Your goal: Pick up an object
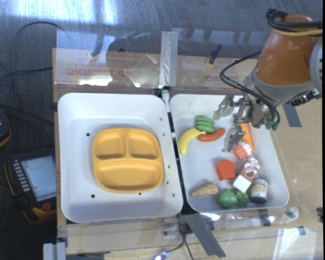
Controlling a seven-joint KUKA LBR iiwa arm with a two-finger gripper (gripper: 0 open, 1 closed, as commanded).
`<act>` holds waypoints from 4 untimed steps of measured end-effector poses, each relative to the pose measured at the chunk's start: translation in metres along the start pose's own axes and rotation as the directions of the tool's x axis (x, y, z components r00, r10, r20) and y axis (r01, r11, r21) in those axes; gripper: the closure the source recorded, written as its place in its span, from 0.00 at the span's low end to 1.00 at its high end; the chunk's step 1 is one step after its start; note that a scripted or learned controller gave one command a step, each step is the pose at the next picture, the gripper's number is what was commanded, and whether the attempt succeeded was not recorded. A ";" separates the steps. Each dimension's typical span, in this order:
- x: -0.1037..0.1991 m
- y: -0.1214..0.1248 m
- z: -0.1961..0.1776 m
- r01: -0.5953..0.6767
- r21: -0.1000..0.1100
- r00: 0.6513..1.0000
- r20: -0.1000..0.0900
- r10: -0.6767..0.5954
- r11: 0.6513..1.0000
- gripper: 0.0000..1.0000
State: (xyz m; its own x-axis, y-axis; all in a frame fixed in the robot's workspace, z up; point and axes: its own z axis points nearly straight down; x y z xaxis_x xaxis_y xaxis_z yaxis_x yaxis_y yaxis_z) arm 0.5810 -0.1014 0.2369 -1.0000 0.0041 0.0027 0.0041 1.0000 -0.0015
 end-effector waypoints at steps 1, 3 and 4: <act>-0.042 0.003 0.131 0.019 0.000 1.000 -0.001 -0.019 1.000 0.00; -0.065 0.000 0.138 -0.048 0.001 0.999 0.017 0.048 0.999 1.00; -0.065 0.001 0.139 -0.048 0.002 0.999 0.017 0.048 0.999 0.00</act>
State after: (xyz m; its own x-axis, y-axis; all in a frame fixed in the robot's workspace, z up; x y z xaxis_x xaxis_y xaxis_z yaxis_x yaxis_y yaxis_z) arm 0.6453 -0.1013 0.0982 -0.9985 0.0520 -0.0142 0.0521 0.9986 -0.0032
